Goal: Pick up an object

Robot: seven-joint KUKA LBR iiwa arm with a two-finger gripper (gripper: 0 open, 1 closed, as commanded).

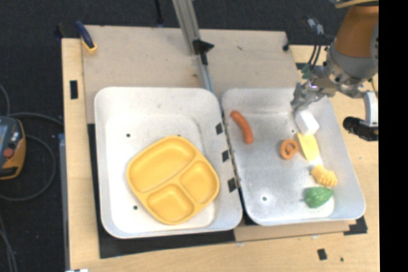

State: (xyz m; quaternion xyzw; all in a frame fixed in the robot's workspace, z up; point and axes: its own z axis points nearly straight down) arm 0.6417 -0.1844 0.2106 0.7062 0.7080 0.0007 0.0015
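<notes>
Spanning the middle of the frame, two shallow white bins are seen side by side: the left bin (pixel 111 137) bears a yellow divided plate (pixel 172 179) at lower centre, while the right bin (pixel 268 118) carries the small objects. The arm (pixel 356 35) enters at the upper right, and its gripper (pixel 305 97) is poised at the right bin's upper right part, just above a white block (pixel 308 121); whether the gripper is open or closed cannot be told from this view, and nothing is seen held. Below the block lie a yellow piece (pixel 310 146) and an orange pretzel (pixel 288 150), touching or nearly so, then a yellow corn-like piece (pixel 324 176) and a green piece (pixel 317 197); an orange sausage (pixel 242 127) lies apart toward the bin's left. The white block is judged the likeliest target, so the descent should be centred on it and kept clear of the yellow piece beside it
</notes>
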